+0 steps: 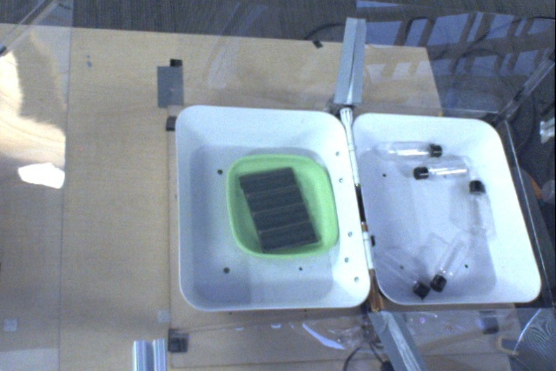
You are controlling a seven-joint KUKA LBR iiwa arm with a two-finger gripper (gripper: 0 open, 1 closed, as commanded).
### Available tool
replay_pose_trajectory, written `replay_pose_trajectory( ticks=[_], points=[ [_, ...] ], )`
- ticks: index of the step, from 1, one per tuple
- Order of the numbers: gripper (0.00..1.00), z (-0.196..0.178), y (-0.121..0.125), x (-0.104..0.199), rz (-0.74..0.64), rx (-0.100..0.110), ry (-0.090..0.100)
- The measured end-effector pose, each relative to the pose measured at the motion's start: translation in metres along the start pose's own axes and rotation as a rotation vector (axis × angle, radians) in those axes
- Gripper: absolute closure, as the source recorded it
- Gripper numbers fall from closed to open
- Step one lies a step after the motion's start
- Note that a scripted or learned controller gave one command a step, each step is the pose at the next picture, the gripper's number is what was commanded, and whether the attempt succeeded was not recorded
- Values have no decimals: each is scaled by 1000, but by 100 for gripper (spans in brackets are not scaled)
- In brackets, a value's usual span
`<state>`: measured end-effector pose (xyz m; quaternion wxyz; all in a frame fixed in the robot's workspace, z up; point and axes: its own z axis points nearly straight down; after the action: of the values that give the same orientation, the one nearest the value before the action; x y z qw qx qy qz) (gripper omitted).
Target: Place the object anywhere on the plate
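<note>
A green square plate [323,191] sits in the middle of the left white bin [200,213]. A dark grey ribbed rectangular object [278,209] lies flat on the plate, slightly turned. Several clear vials with black caps lie in the right white bin [512,213]: one near the top [415,151], one just below it [439,173], one along the right side [478,202], and a cluster at the bottom [439,265].
A grey metal bar [351,65] runs up from the seam between the two bins. A small grey bracket [170,84] stands on the wooden bench left of the bins. Cables and metal parts lie along the front edge [382,347].
</note>
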<state>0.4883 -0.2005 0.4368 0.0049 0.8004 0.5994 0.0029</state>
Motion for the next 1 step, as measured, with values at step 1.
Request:
replay_pose_trajectory(
  ticks=[1],
  points=[
    [0,1,0,2,-203,2,0]
  ],
)
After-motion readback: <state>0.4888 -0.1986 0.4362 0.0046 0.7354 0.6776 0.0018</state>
